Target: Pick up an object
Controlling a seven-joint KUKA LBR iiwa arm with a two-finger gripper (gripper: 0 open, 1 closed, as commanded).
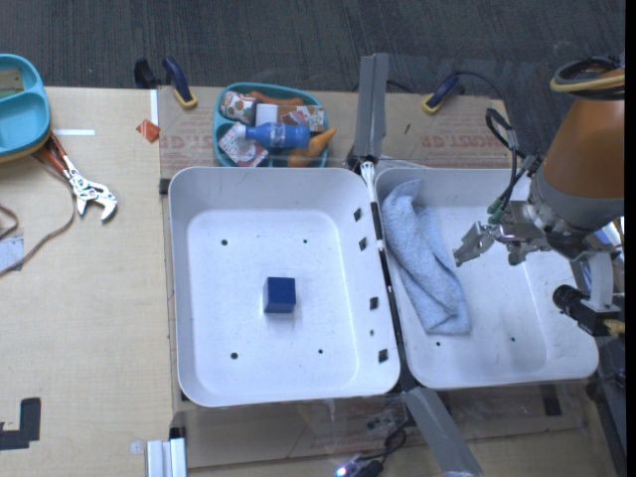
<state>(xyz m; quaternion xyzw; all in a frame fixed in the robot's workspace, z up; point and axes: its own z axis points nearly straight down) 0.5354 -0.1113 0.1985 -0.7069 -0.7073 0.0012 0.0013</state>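
Observation:
A small blue cube rests near the middle of the left white bin. A crumpled light-blue towel lies along the left side of the right white bin. The grey arm with its orange band reaches in from the right. My gripper hangs over the right bin, just right of the towel, open, with nothing between its fingers.
Behind the left bin stands a blue bowl filled with packets and a small bottle. A wrench and a teal tray lie on the bench at far left. Clamps grip the back edge.

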